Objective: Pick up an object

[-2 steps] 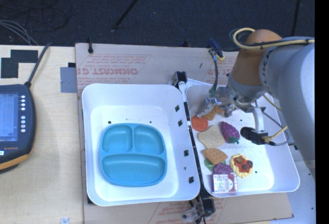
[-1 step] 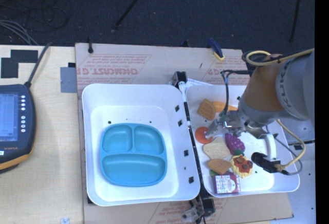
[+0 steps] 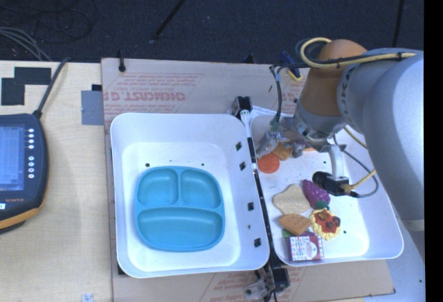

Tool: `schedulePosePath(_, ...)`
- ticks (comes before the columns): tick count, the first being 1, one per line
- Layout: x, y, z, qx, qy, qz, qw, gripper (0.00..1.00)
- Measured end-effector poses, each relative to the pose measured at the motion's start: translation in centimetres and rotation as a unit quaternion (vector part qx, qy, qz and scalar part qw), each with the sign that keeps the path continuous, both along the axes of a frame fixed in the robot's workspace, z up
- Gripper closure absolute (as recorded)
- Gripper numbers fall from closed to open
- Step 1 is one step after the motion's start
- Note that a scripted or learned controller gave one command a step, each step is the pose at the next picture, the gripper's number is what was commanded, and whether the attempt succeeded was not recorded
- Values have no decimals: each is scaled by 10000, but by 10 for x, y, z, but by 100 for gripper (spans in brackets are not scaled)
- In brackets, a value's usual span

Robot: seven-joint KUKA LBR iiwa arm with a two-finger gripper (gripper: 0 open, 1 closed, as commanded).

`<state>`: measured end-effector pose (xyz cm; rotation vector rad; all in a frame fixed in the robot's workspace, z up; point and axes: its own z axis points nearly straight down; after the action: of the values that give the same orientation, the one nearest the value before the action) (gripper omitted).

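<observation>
A small orange ball (image 3: 268, 163) is lying at the upper left of the right bin (image 3: 374, 235), beside a tan piece. The jaws (image 3: 282, 147) are hovering just above them (their opening cannot be told). Judging by this, the approach is underway; next comes descending squarely.

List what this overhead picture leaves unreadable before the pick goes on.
- Tool: its fingers are too small and dark against the wrist to read.
- Right bin: its far right part is covered by the arm.
- Small carton: print too small to read.
- Left handset: cut off by the frame edge.
</observation>
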<state>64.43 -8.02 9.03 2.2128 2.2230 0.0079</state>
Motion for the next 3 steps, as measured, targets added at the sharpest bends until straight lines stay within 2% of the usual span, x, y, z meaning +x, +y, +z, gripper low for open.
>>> schedulePosePath(1, 2, -22, 86, -11, -2, -24, 10000, 0)
schedulePosePath(2, -69, -60, -6, 13, 71, -49, 10000, 0)
schedulePosePath(3, -88, -57, -3, 5, 53, -22, 10000, 0)
